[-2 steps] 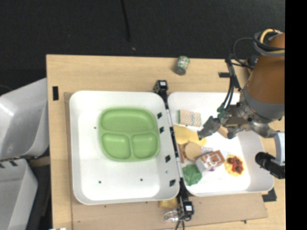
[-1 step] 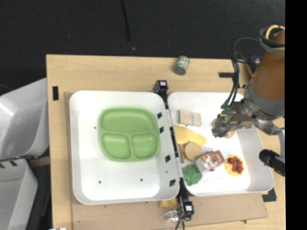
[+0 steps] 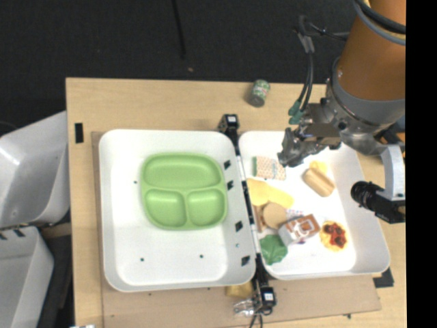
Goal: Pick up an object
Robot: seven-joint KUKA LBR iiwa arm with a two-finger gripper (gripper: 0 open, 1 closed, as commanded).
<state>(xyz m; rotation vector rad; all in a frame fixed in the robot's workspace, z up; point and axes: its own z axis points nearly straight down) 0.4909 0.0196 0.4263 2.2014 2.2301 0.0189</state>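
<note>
Arm leans over right bin (jaws low).

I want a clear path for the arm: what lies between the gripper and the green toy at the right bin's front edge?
In the camera view, between the gripper and the green toy lie a yellow piece and a tan round piece.

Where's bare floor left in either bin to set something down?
Left bin: a bare strip runs below the green divided plate, and a narrower one along its left. Right bin: open floor by its right wall, past the bread roll. The right bin's left half is crowded with food pieces.
</note>
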